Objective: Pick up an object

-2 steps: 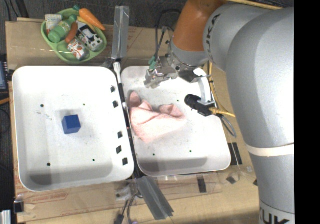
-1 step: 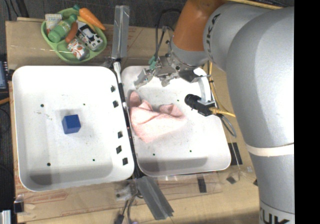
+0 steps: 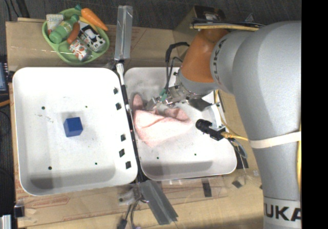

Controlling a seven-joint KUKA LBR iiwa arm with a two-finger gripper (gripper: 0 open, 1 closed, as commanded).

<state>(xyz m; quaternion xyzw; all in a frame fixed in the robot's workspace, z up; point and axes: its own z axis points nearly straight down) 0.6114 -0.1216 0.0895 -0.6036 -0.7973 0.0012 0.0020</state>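
Reaching in from the right, the grey arm with its orange band [image 3: 197, 61] leans low over the right bin [image 3: 220, 164], and its gripper [image 3: 163, 99] sits at the far edge of a crumpled pink cloth [image 3: 160, 125]. The cloth lies in the middle of that bin, spread toward the near side, with a small fold poking up close to the divider between the bins. The metal tip seems to touch or hover just above the cloth's far edge; the fabric is not clearly lifted, and whether the fingers are wide, narrow or pinching cloth cannot be told from this slant.

A blue cube [image 3: 73, 126] rests alone in the left bin [image 3: 31, 79], well apart from the arm. A green bowl of toy food [image 3: 76, 35], including a carrot, stands on the tabletop [image 3: 148, 41] beyond the left bin.

By the look of it, the approach is done and the arm is at the grasp itself. Closing on the cloth and raising it clear of the bin are not yet shown.
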